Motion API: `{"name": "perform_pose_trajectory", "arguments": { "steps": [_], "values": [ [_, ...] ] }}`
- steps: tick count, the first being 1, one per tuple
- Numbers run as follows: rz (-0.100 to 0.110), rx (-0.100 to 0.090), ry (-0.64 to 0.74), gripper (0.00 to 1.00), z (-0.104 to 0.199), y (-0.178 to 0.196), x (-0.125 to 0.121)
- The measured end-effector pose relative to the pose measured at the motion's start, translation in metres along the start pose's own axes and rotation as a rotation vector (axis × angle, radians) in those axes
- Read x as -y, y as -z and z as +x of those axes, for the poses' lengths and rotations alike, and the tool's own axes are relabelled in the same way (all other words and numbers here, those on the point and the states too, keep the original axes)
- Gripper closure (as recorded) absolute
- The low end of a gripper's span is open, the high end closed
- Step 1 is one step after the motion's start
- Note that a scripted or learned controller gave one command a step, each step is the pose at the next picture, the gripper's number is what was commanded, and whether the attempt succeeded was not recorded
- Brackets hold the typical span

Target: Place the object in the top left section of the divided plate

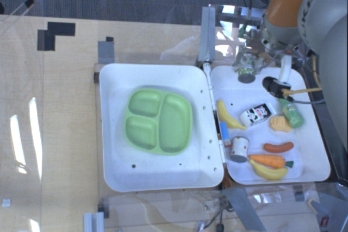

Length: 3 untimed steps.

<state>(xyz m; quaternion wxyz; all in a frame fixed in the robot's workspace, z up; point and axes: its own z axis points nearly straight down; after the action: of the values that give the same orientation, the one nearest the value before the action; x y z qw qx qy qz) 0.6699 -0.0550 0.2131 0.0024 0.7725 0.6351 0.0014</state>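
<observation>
The green divided plate [159, 121] lies in the left white bin [114, 171]. Its top left section [145, 101] holds nothing, and the same goes for its other two sections. My gripper [246, 70] hangs over the far end of the right bin [318, 168], above its bare floor and apart from the objects nearer the front. I see nothing held in it. The things closest to it are a yellow banana [228, 116] and a black-and-white carton [255, 114].
Also in the right bin are a green bottle [292, 114], a yellow lump [280, 124], a red sausage [278, 146], a carrot [267, 161], a second banana [269, 172], a small can [238, 148] and a blue marker [223, 131] by the dividing wall.
</observation>
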Motion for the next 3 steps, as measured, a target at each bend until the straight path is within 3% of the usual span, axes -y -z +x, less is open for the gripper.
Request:
{"name": "perform_pose_trajectory", "arguments": {
  "steps": [1, 2, 3],
  "values": [
    [0.003, -0.003, 0.113, 1.00, 0.026, -0.028, 0.098],
    [0.003, -0.003, 0.003, 1.00, 0.110, -0.028, 0.108],
    [0.002, -0.003, 0.195, 1.00, 0.170, 0.000, 0.102]
  ]
}}
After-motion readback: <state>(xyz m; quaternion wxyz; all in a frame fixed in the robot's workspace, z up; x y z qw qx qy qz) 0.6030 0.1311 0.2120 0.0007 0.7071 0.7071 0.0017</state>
